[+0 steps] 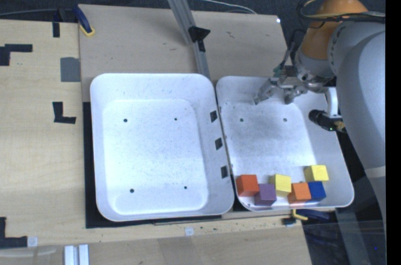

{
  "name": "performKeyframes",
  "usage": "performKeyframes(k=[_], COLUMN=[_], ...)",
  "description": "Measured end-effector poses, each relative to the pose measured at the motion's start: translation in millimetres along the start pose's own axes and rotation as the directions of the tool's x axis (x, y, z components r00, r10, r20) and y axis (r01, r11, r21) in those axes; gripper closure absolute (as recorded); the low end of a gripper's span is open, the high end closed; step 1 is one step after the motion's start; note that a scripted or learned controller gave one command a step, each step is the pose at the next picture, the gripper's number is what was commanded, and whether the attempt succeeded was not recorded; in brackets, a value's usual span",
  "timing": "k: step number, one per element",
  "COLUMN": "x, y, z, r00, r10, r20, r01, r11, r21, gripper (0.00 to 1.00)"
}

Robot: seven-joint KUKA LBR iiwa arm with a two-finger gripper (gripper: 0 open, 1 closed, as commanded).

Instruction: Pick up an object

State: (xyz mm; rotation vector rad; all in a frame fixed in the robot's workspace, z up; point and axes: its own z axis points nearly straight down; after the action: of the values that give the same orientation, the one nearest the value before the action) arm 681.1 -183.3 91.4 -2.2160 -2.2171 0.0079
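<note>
While 6 matte cubes (282, 187) cluster, metal tool (274, 93) hovers.

Six small blocks lie along the right bin's (326, 132) near edge: two orange (247, 183) (301, 192), two yellow (282, 183) (318, 172), purple (267, 193), blue (317, 190).

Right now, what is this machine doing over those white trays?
A grey robot arm reaches in from the right, and its gripper hangs over the far end of the right bin. It is meant to pick something up but has nothing between its fingers. The things to pick, small coloured blocks in orange, purple, yellow and blue, sit bunched at the near edge of that bin, apart from the gripper. The left bin lies alongside.
</note>
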Motion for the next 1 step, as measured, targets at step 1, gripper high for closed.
performKeyframes(k=[1], x=[81.8], y=[-0.1], z=[-0.1], r00=[1.0], r10=[-0.006], r20=[0.001], r01=[0.006], r11=[1.0], r21=[-0.003], gripper=[0.0])
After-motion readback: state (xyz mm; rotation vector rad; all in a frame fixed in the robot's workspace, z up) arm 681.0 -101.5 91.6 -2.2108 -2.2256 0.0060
